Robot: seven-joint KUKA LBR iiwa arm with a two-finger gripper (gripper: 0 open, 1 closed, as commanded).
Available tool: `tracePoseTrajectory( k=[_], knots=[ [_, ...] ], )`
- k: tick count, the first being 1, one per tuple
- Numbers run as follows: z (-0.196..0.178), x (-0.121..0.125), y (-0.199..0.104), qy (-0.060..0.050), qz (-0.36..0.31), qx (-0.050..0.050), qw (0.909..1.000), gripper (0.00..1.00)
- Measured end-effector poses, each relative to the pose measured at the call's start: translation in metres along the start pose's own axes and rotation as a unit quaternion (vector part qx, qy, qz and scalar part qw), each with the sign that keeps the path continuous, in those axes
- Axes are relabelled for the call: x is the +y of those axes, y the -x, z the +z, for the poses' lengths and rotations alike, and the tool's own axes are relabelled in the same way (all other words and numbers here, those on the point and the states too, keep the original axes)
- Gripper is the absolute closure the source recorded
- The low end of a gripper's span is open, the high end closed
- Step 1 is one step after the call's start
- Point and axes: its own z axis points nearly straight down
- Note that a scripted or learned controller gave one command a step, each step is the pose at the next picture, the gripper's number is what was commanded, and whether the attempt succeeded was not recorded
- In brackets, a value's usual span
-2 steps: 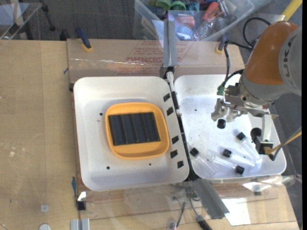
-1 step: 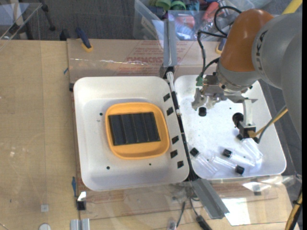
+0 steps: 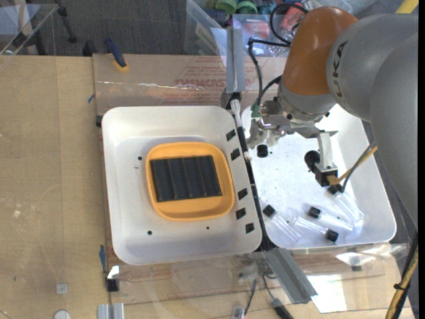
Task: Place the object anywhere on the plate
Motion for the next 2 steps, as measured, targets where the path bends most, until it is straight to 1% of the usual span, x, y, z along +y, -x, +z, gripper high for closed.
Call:
tracePoseTrajectory(
  k=[1, 2],
  knots=[
    [-0.0049, -0.0104, -0.0783, -0.002, -0.019, 0.001, 0.9998, 1.0],
    [-0.0049, -0.0103, -0.078, -0.002, -0.019, 0.001, 0.9998, 0.0]
  ],
)
